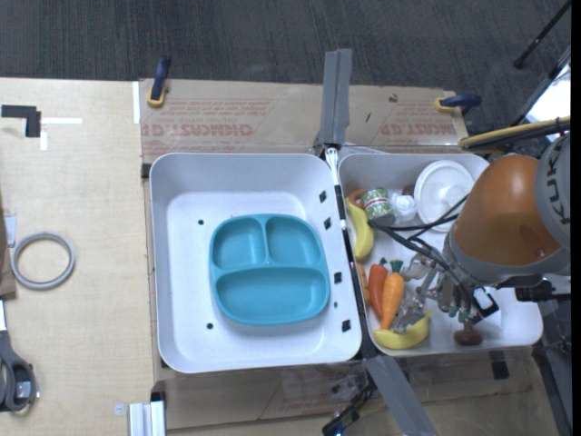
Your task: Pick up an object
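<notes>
The right bin [472,339] holds several toy items: an orange carrot [391,298], a second reddish carrot [377,284], a yellow banana piece [403,337] at the front, another banana [361,230] by the left wall, a small can [379,203], a white bowl [444,189] and a brown lump [468,337]. My gripper [425,291] hangs low in this bin, just right of the orange carrot, under the orange-banded wrist [504,212]. Cables and the wrist body hide much of it.
The left bin [172,243] holds a blue divided plate [269,269]. On the wooden bench to the left lie a grey tape ring [41,260] and scissors [14,380]. Clamps [160,80] pin cardboard behind the bins.
</notes>
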